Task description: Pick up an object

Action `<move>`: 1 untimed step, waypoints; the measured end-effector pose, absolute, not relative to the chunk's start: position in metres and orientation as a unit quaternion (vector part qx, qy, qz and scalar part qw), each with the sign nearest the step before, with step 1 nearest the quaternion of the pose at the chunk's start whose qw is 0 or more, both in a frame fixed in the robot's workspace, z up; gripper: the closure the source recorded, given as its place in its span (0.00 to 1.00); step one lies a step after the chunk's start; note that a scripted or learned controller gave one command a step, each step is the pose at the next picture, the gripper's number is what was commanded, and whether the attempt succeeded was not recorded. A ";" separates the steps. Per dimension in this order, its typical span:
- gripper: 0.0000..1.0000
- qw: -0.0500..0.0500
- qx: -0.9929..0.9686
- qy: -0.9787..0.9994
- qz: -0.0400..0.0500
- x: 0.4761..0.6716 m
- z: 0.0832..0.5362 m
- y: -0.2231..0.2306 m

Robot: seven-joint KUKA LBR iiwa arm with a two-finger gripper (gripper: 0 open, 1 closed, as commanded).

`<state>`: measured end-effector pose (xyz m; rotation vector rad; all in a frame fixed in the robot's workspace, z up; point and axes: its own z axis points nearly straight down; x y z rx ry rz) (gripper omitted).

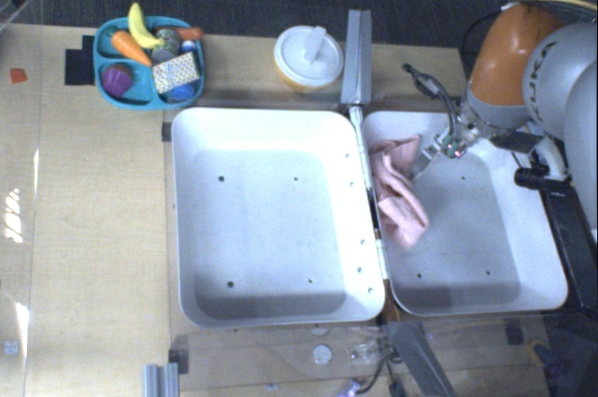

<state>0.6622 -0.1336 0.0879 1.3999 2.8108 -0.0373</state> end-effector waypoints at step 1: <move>0.00 0.007 0.329 0.944 0.002 0.658 0.153 -0.124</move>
